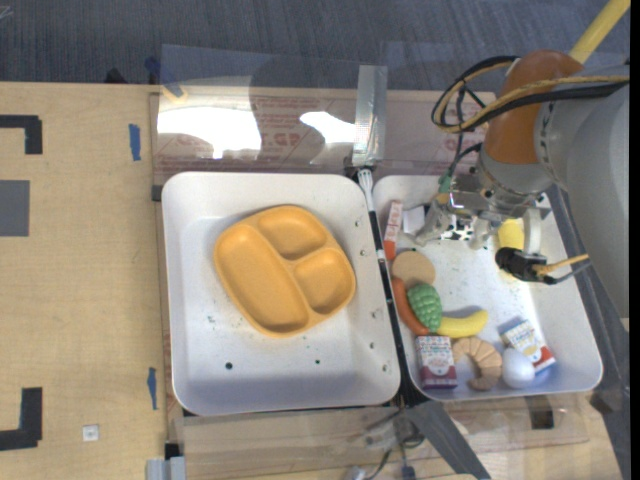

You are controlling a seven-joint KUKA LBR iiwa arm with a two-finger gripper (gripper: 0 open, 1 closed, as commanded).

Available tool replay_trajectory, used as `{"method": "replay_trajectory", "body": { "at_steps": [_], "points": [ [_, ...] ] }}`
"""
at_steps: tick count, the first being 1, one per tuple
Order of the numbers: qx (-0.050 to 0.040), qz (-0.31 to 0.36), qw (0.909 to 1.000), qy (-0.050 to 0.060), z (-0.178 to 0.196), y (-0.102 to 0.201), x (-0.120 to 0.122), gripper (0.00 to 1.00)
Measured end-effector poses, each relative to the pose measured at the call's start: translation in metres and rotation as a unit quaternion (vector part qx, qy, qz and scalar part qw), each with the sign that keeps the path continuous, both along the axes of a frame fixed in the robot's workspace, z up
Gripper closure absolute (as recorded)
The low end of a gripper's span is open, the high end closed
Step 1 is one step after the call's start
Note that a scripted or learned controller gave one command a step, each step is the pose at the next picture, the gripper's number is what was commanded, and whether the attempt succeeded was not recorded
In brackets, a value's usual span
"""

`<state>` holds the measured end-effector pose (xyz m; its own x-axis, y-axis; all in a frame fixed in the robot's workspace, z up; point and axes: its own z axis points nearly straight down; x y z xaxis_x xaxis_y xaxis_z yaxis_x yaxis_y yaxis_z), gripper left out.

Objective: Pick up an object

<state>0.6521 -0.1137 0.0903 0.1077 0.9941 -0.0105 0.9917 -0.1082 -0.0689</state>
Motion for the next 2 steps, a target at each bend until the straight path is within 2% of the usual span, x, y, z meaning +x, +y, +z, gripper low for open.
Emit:
{"method": "replay_trajectory", "body": {
  "at_steps": [1, 2],
  "points": [
    [0.0086, -0.068, 0.9976, 0.011, -0.004, -0.016, -0.001, 0.0],
    [0.0006, -0.057, 0.9979, -0.031, 0.003, 0.005, -0.175, 0.0]
  ]
}}
